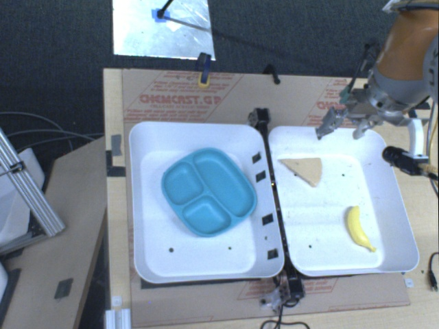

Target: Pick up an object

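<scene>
Down at the near edge, a tangle of black cable and a clamp (288, 290) sits where the two white bins meet. Right bin (391, 204) first: a yellow banana (359, 228) lies toward its near right side, curved, tip pointing to the near corner, well apart from a tan triangular wedge (305, 169), maybe a slice of bread or cardboard, lying flat toward the far left of the same bin. Nothing lies between those two. Over to the left bin (147, 204), a blue divided plate (208, 192) with three compartments rests tilted across its middle. A black divider strip (269, 184) runs between the bins. Up at the far right corner, the gripper (345, 124) hangs above the right bin's far rim, jaws spread apart with nothing between them, well clear of the wedge and the banana. Orange band and grey wrist rise behind it. Beyond the worktop (185, 98), a shiny metal sheet (164, 19) lies on dark carpet.
</scene>
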